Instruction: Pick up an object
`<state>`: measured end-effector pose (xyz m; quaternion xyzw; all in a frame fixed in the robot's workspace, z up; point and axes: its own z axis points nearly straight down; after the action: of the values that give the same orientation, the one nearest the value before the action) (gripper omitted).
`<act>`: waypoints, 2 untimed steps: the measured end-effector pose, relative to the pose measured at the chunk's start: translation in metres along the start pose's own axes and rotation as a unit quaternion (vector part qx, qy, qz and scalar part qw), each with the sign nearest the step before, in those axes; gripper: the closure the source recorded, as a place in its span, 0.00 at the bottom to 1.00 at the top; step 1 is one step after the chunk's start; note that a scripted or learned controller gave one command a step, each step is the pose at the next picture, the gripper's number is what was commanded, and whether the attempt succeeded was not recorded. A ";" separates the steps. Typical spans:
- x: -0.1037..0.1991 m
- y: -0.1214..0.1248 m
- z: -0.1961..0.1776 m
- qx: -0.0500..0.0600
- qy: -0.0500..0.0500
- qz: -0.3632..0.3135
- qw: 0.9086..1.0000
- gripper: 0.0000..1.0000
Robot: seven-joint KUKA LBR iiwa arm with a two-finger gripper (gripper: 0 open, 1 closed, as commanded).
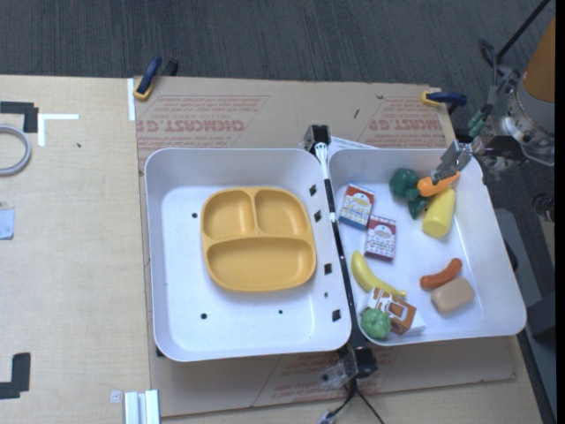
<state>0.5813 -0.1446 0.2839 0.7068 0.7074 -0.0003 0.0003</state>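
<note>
A: Gripper (pixel 455 161) at two o'clock of the right bin (pixel 494 237), fingers closed around the small orange piece (pixel 439 182), which shows between the tips and seems raised just above the bin floor. That piece is the task's thing; it sits near the bin's top edge, at about one o'clock.

B: How is the lift done well?

A: Judged from this view, the grip is at one end of the piece, so a slow, straight rise would keep it from swinging or slipping out. Any sideways drift toward six o'clock should wait until it clears the neighbours.

B: Which neighbours?

A: The yellow corn-like piece (pixel 440 213) lies just beside it at six o'clock, and the green broccoli-like piece (pixel 405 184) at nine o'clock; either could be nudged. Farther off lie two small cartons (pixel 369 223), a banana (pixel 371 274), a sausage (pixel 440 275) and a tan block (pixel 453 297). The left bin (pixel 168 263) holds a yellow divided plate (pixel 259 238), well apart from the work.
</note>
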 end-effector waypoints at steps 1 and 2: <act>0.015 -0.007 0.188 -0.002 0.000 -0.083 0.997 0.00; 0.047 0.021 0.191 0.000 0.000 -0.068 0.998 0.00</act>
<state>0.6025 -0.0978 0.0933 0.6573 0.7536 0.0000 0.0002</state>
